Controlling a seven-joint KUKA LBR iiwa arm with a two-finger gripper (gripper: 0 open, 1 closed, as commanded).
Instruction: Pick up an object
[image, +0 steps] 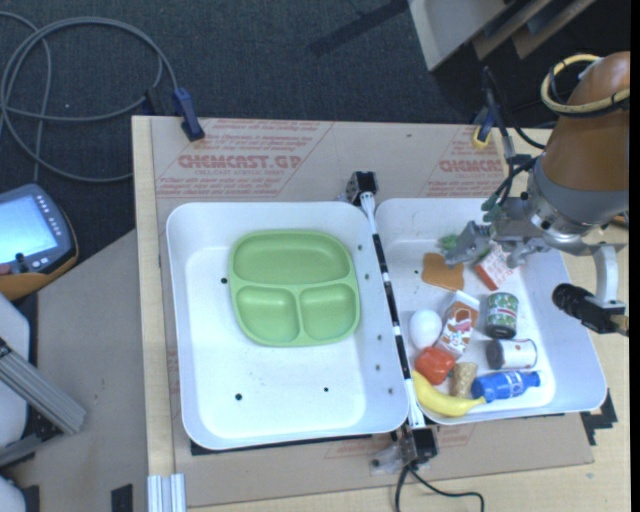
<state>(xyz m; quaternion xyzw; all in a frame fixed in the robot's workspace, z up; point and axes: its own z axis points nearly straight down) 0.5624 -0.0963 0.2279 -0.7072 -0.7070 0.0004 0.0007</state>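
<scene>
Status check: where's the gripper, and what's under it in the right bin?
Gripper low over right bin's far end, nothing seen held. Orange block just below it. Toys crowded toward near end; green tray in left bin.

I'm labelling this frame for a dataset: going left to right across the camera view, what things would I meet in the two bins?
Green divided plate → white egg → orange wedge → green-labelled can → the claw hangs above the right bin.

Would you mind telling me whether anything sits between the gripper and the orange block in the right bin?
Nothing visible does. The gripper hangs over the upper part of the right bin, and the orange block lies uncovered just below and left of it. The egg and carton lie further down.
</scene>
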